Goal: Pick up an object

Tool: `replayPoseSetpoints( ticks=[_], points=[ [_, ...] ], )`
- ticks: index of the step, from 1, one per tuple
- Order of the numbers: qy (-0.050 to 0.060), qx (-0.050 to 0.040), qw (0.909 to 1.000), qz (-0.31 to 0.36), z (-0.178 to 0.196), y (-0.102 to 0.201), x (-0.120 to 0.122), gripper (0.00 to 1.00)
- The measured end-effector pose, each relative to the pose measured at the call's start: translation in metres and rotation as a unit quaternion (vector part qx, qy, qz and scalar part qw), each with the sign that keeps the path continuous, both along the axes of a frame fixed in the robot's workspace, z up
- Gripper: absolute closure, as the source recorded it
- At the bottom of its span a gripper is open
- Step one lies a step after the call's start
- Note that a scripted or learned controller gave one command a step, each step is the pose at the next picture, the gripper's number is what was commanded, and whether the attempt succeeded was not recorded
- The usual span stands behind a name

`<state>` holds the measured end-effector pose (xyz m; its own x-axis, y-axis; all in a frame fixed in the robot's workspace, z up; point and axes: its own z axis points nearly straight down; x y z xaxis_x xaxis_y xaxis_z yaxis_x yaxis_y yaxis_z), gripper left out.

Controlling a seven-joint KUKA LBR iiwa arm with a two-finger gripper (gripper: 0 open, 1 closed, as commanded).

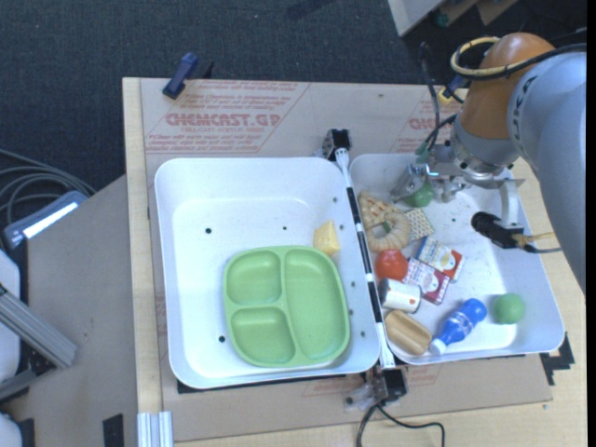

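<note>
My gripper (426,181) hangs low over the far end of the right bin (538,298). A small green object (419,196) lies right at its tip; whether it is gripped is unclear. Toward the camera from there lie a tan waffle-like piece (376,211), a checked packet (416,223), a red tomato-like ball (392,264), a red and white packet (436,273), a white cylinder (402,298), a brown bun (408,331), a blue bottle (460,323) and a green ball (508,308).
The left bin (186,203) holds a green divided plate (284,304) and a yellow wedge (327,238) by the dividing wall. A blue item (181,74) lies on the cardboard behind the bins. The arm comes in from the upper right.
</note>
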<state>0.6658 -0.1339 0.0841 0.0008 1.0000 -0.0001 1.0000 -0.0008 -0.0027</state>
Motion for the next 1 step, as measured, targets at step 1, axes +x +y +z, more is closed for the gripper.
replayPoseSetpoints(
  ticks=[1],
  points=[
    [-0.002, -0.0004, 1.0, 0.0, 0.0116, 0.0003, 0.0013, 1.0]
  ],
)
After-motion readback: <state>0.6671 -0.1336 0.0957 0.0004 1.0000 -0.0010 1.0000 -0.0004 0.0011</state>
